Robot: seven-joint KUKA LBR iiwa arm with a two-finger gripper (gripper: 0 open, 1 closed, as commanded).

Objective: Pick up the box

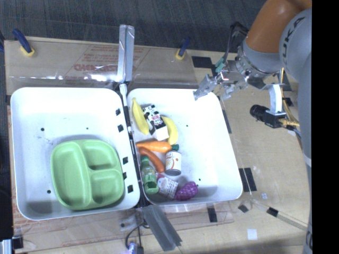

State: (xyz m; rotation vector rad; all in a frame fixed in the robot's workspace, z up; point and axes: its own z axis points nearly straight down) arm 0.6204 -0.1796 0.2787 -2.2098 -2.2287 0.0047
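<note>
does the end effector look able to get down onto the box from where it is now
Probably yes. The end effector hangs above the right bin's far rim, and the box lies uncovered on top, though bananas crowd both sides.

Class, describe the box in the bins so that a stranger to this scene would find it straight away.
Start at the right white bin, whose toys are heaped along its left wall. Near the top of that heap, the box lies between two bananas, the longer banana to its left and the shorter banana to its lower right. It is the heap's one black-and-white patterned item, among coloured neighbours.
</note>
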